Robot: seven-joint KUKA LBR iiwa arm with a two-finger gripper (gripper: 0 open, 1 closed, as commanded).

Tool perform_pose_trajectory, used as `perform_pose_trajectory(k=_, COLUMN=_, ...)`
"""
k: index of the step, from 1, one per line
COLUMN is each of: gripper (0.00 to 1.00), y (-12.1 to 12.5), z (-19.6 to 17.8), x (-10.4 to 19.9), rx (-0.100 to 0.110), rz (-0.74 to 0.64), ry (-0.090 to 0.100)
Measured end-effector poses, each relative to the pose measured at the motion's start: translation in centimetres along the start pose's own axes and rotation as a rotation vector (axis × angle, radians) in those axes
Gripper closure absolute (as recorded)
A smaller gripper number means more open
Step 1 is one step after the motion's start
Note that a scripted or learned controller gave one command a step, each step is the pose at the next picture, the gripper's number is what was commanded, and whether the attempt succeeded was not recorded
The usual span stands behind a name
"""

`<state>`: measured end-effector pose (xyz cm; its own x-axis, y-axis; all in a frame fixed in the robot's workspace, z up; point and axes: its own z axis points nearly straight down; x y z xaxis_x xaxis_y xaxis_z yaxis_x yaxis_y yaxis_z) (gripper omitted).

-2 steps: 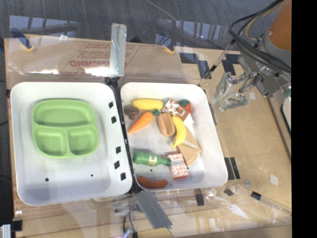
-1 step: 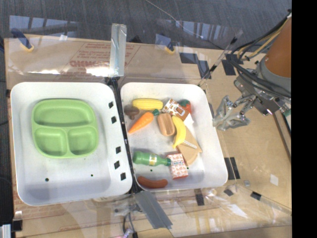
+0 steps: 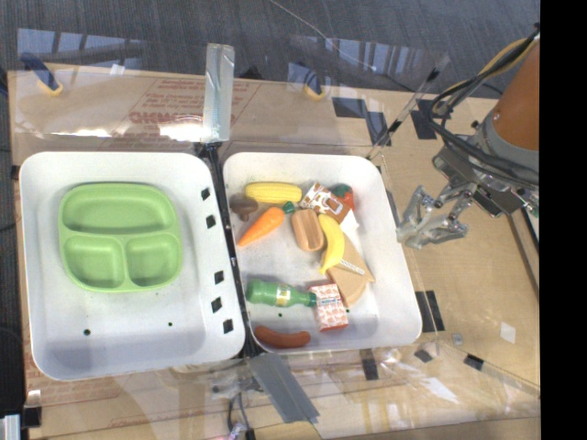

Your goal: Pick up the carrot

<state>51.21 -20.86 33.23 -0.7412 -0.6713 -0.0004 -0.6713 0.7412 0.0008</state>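
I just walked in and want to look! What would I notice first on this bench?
Probably the big green divided plate, sitting alone in the left bin. Next, the colourful pile of toy food in the right bin, with the orange carrot near its left side beside a yellow corn cob. The gripper hangs outside that bin, to its right.

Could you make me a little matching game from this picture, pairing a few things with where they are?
Things:
1. carrot
2. green tray
3. sausage
4. hand

Places:
A. in the left bin
B. outside the bins, over the bench on the right
C. near the front edge of the right bin
D. upper left part of the right bin, beside the divider

Pairs: 1-D, 2-A, 3-C, 4-B
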Motion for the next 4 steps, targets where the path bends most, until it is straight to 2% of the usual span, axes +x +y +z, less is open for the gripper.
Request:
perform_pose_trajectory(k=1, gripper=1.00, y=1.4, z=0.8, x=1.6, rx=0.000, rz=-0.157, ry=0.000)
perform_pose_trajectory(k=3, gripper=1.00, y=1.3, z=-1.4, x=1.1, rx=0.009, rz=-0.167, ry=-0.004)
perform_pose_trajectory(k=4, gripper=1.00, y=0.6, z=-8.3, x=0.8, rx=0.014, rz=-0.299, ry=-0.004)
